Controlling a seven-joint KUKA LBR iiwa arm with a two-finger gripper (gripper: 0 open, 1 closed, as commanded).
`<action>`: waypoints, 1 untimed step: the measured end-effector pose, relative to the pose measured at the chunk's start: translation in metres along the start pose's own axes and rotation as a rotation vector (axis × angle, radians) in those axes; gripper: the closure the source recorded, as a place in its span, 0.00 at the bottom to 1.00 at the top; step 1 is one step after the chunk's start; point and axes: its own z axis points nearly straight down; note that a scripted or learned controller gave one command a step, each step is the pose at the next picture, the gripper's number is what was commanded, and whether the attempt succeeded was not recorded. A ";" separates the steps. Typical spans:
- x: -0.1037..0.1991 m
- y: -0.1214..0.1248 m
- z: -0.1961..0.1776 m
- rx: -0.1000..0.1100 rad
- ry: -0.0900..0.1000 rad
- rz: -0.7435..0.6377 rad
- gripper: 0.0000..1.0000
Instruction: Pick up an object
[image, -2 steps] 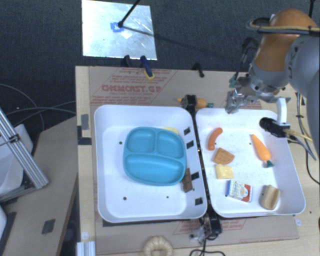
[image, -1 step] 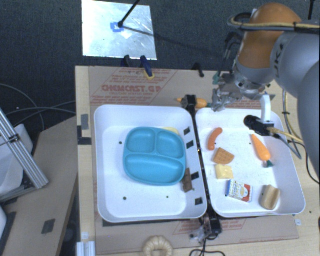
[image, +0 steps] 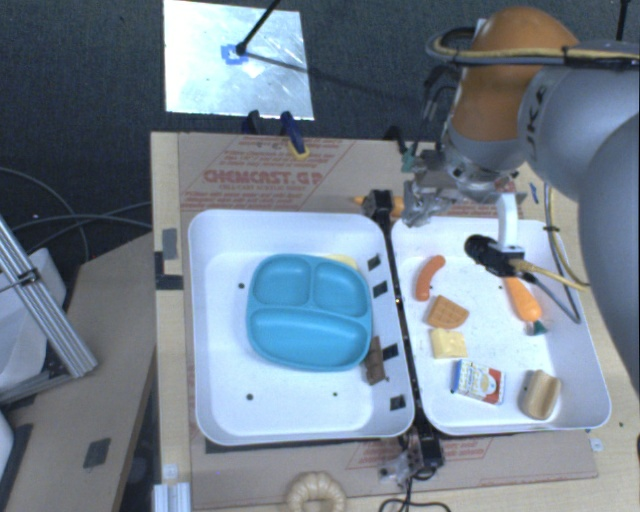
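Observation:
My gripper (image: 418, 207) hangs over the far left corner of the right bin (image: 580, 360), with nothing seen in it. In that bin lie an orange sausage (image: 429, 277), a brown waffle piece (image: 447, 313), a pale yellow cheese block (image: 449, 344), a small red and white box (image: 476, 381), a tan bread piece (image: 539, 393) and a carrot (image: 523, 299). The sausage is the closest to the gripper, a little nearer the camera. The left bin (image: 230, 400) holds a blue divided plate (image: 309, 310) and a small brown piece (image: 375, 364) by its right wall.
A pale yellow thing (image: 345, 261) peeks out from behind the plate's far edge. Black clips (image: 381, 290) run along the divider between the bins. A shiny sheet (image: 238, 58) lies beyond the bench. The arm's bulk fills the upper right.

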 end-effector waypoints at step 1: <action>0.002 -0.007 0.014 0.000 -0.002 0.004 1.00</action>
